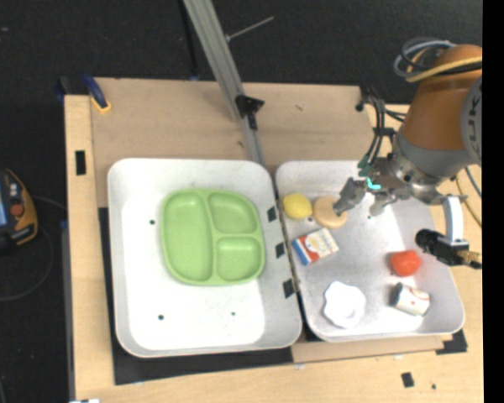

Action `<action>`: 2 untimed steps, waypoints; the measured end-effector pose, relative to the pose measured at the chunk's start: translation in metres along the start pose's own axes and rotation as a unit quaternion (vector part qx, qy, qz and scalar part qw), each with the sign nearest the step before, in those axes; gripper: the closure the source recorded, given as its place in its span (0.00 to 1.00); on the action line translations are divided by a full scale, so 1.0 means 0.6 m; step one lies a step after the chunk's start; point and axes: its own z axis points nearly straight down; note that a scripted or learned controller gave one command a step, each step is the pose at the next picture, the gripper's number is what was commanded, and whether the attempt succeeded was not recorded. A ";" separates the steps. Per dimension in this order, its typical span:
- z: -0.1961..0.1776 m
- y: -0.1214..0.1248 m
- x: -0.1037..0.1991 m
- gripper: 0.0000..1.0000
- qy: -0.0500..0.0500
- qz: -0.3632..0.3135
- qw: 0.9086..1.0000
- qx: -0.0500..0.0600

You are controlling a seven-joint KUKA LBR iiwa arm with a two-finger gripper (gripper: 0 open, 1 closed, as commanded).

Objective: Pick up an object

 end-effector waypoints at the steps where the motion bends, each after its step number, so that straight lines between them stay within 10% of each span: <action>1: -0.002 0.001 0.000 0.00 0.000 0.000 1.000 -0.002; 2: 0.095 0.011 0.009 0.00 -0.001 0.000 1.000 0.000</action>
